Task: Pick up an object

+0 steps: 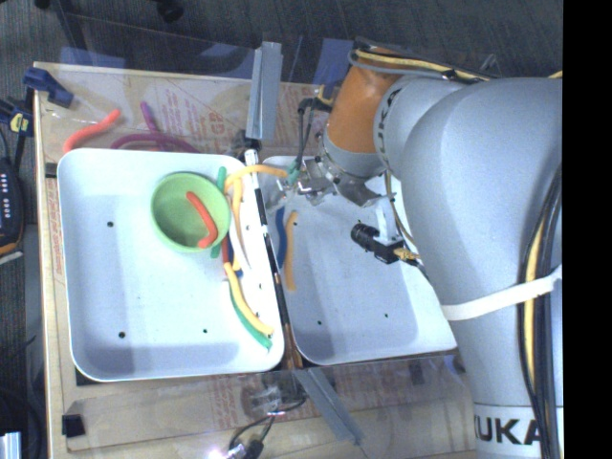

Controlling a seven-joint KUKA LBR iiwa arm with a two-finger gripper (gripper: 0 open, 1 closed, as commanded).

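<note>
My gripper (295,185) hangs low over the far left corner of the right bin (382,328), under the orange wrist band. An orange strip (290,251) and a dark blue strip (280,226) lie just below it on the right bin's floor. A yellow-orange strip (266,170) lies across the divide between the bins, right beside the gripper. In the left bin (124,304) a green bowl (177,218) holds a red-orange curved piece (204,213). Yellow, green and red strips (247,304) lie along that bin's right wall.
The arm's big grey body covers the right side of the right bin. A black clip with cable (375,240) hangs off the arm over that bin. Pink and orange loose pieces (143,142) lie on the bench behind the left bin.
</note>
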